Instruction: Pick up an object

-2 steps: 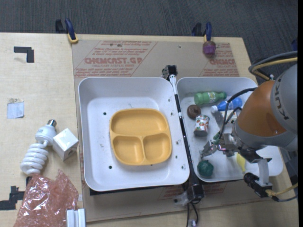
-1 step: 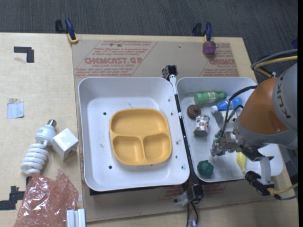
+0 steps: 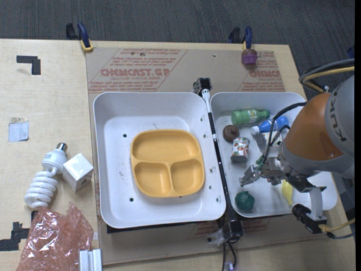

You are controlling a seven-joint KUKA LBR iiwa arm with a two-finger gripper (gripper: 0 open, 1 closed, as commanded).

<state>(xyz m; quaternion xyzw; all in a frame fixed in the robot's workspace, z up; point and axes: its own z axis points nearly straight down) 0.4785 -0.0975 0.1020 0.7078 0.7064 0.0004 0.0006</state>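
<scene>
claw (image 3: 251, 176) over right bin (image 3: 223, 103), near small can (image 3: 240, 149), green ball (image 3: 245, 201)

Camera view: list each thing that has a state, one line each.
yellow divided plate: flat in the left bin, compartments bare.
green bottle: lying on its side in the right bin.
small can: tilted.
spiral light bulb: lying on the bench.
gripper: low over the right bin.
</scene>
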